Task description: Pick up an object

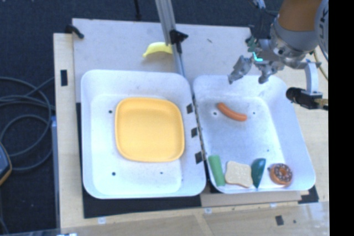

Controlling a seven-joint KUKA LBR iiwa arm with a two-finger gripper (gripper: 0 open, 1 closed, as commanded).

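My gripper [251, 74] hangs open over the far rim of the right bin [287, 119], its two fingers spread with nothing between them. An orange sausage [231, 112] lies in that bin a little below and left of the gripper. Along the bin's near edge sit a green cylinder [216, 169], a slice of bread [239, 174], a dark teal piece [258, 172] and a chocolate doughnut [280, 173]. The left bin [99, 119] holds a yellow square plate [149, 129].
A grey metal post [164, 8] rises from the back of the bench between the bins. A yellow banana [157, 50] lies on the bench behind the left bin. Cables trail on the dark floor at the left.
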